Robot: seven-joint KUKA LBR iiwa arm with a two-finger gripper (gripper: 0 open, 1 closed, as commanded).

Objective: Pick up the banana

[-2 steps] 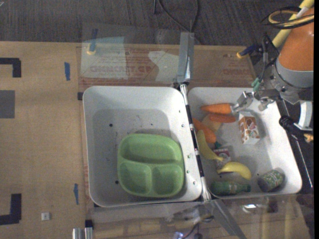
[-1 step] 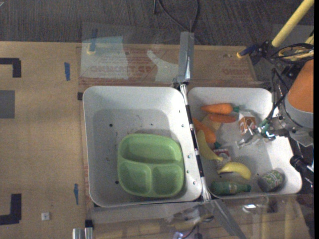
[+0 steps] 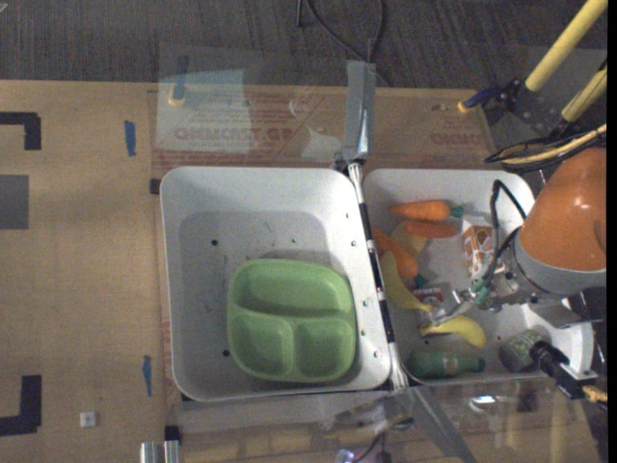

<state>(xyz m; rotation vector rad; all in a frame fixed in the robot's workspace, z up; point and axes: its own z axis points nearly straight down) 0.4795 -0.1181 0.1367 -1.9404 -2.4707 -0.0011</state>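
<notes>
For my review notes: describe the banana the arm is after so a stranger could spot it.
Look in the right bin, near its front edge. The banana lies just above the green bottle, by the gripper. It is short, curved, bright yellow; the carrots are orange.

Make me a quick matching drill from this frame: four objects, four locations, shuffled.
Objects:
1. green tray
2. carrot
3. green bottle
4. gripper

Locations:
A. near edge of the right bin
B. far end of the right bin
C. in the left bin
D. just above the banana

Pairs: 1-C, 2-B, 3-A, 4-D
</notes>
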